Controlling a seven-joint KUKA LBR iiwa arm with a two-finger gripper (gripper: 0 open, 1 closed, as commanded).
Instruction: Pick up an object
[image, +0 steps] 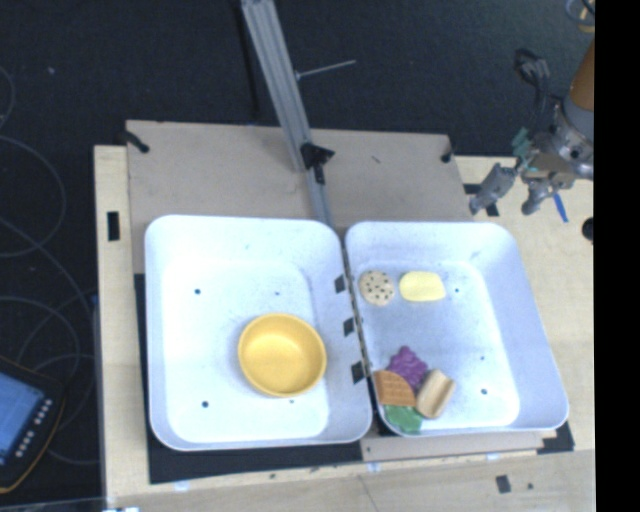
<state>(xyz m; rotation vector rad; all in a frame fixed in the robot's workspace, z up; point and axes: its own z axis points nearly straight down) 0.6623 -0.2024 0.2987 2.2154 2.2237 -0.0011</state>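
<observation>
The gripper (518, 197) hangs above the bench beyond the far right corner of the right bin (520, 300), its 2 fingers spread and pinching nothing. In that bin a cookie (376, 288) lies just beside a yellow block (422, 287); near the front edge cluster purple grapes (406, 362), a waffle (394, 388), a bread piece (435, 392) and a green item (403, 420). A yellow bowl (282, 354) sits in the left bin (180, 300).

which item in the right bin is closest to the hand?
The pale yellow oval piece, at the bin's far side beside the speckled cookie. It lies further right than the cookie, toward the hand; the rest cluster at the near edge.
</observation>
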